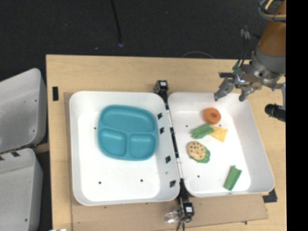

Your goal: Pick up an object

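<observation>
Toy food pieces lie loose in the right bin, all below the gripper and none touching it. The two grey fingers are spread wide apart with nothing between them, hanging over the bin's far rim. Nearest, just below and between the fingertips, sits an orange ring. Under that are a green pod and a yellow wedge, side by side and close to touching. Lower still is a speckled cookie resting on a green leaf shape, and well apart from the fingers, near the bin's front corner, a green stick. A teal divided plate sits in the left bin, far from the fingers.
</observation>
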### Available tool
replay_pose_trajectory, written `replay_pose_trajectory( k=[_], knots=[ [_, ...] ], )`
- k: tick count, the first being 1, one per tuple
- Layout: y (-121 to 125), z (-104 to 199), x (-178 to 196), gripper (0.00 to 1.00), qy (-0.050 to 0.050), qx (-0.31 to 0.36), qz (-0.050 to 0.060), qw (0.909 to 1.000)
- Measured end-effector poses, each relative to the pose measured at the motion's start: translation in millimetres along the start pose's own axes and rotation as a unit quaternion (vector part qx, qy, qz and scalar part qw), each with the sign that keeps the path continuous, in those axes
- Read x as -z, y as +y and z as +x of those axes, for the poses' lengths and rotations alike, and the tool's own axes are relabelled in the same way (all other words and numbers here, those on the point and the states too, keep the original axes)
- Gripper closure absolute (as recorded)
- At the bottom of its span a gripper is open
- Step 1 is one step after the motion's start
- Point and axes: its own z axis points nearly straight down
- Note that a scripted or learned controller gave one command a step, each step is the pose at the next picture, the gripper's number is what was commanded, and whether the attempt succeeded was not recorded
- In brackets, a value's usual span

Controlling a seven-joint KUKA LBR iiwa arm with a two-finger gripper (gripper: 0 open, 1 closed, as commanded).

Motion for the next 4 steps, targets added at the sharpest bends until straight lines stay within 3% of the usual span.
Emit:
replay_pose_trajectory(
  k=[1,4],
  knots=[
    [2,0,4,0.00,-0.001,0.001,-0.004,1.0000],
    [6,2,-152,0.00,-0.001,0.001,-0.002,1.0000]
  ],
)
